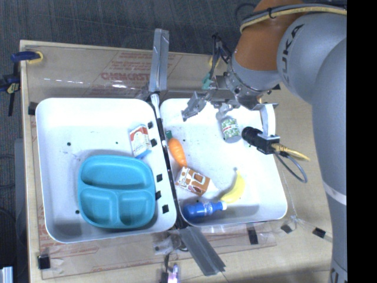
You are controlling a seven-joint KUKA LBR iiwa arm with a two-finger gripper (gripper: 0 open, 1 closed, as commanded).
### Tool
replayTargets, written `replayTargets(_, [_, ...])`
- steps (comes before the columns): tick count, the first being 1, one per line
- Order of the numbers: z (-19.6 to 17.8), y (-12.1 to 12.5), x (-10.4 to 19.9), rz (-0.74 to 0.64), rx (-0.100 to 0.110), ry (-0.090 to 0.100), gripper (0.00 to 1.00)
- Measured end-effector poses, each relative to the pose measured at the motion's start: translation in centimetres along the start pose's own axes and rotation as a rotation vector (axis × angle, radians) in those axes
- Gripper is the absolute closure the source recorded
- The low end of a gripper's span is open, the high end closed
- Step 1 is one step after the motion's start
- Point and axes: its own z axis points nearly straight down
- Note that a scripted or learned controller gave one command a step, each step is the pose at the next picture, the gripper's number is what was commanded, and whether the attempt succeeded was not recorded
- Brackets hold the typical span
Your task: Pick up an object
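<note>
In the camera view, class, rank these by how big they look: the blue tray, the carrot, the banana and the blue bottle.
1. Tray, clearly largest.
2. Bottle.
3. Banana and carrot look too alike to rank; all lie at similar depth in the bins.

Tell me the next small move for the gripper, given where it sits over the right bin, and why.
Probably lower a little onto the small green-labelled bottle. The gripper sits at the far end of the right bin, with the bottle just below it and apart from the carrot, snack packet, banana and blue bottle. I can't tell whether the bottle is already gripped.
</note>
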Motion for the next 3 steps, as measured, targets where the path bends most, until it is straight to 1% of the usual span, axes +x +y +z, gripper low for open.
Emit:
replayTargets(1, [10.4, 0.4, -9.5, -0.057, 0.0, 0.0, 0.0])
replayTargets(2, [17.2, -0.6, -11.5, 0.022, -0.002, 0.001, 0.0])
replayTargets(3, [9.1, -9.0, -10.0, -0.136, -0.002, 0.002, 0.0])
